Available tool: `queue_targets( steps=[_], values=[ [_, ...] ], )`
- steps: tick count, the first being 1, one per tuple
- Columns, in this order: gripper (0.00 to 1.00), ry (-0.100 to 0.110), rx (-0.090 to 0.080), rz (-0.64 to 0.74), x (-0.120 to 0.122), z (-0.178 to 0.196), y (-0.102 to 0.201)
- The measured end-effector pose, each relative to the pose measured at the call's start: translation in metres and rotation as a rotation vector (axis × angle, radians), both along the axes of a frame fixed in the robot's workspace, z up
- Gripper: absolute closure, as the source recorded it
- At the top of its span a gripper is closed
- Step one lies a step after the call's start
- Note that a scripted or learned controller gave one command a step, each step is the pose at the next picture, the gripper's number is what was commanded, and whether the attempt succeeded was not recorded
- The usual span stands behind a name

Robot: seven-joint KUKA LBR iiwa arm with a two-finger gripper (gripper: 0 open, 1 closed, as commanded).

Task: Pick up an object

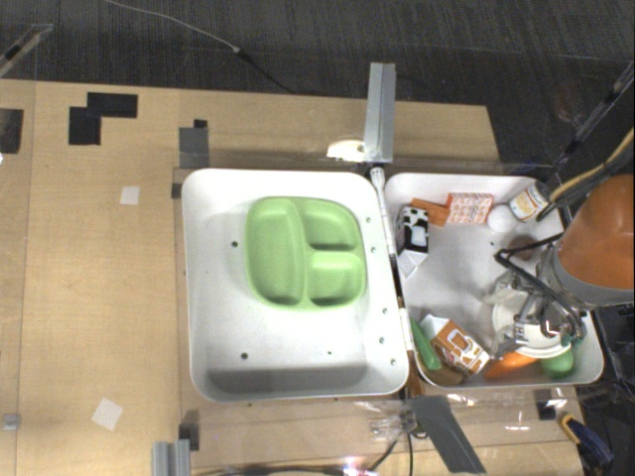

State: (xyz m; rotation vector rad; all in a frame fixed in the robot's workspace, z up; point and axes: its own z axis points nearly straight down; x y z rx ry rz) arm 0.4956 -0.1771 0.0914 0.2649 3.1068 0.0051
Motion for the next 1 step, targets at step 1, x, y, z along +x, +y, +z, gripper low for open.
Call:
queue_targets(
  steps=[1],
  values=[
    [0.00,-0.002,-0.003,0.228,0.0009,0.0002,-0.0207]
  ],
)
